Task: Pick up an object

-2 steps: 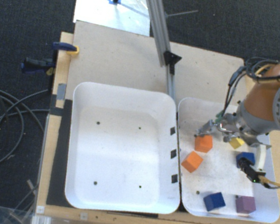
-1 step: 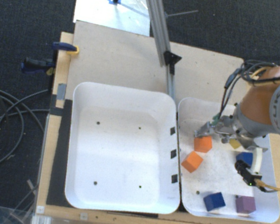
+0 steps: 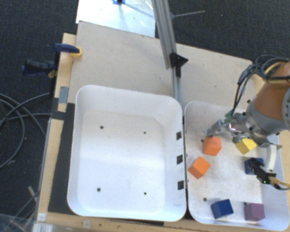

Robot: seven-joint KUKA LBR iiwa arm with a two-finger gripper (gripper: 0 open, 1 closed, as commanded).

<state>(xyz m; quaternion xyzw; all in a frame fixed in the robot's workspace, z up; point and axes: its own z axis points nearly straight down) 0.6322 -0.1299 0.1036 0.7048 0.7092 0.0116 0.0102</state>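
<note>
1. The gripper (image 3: 221, 129) is seen low in the right bin (image 3: 277, 219), just above the upper orange block (image 3: 212, 146). Whether its fingers are apart or together cannot be told, since they are small and partly masked by the wrist.
2. No object is seen between the fingers, so a grasp cannot be assumed.
3. The nearest candidate, the upper orange block, lies just beside a 2nd orange block (image 3: 198, 167). The 1st could be nudged into the 2nd by an off-centre descent.
4. The yellow block (image 3: 246, 145) sits close under the wrist and could be knocked aside.
5. The blue block (image 3: 222, 208) and purple block (image 3: 253, 211) lie well apart, near the front rim, and are unlikely to be disturbed.
</note>
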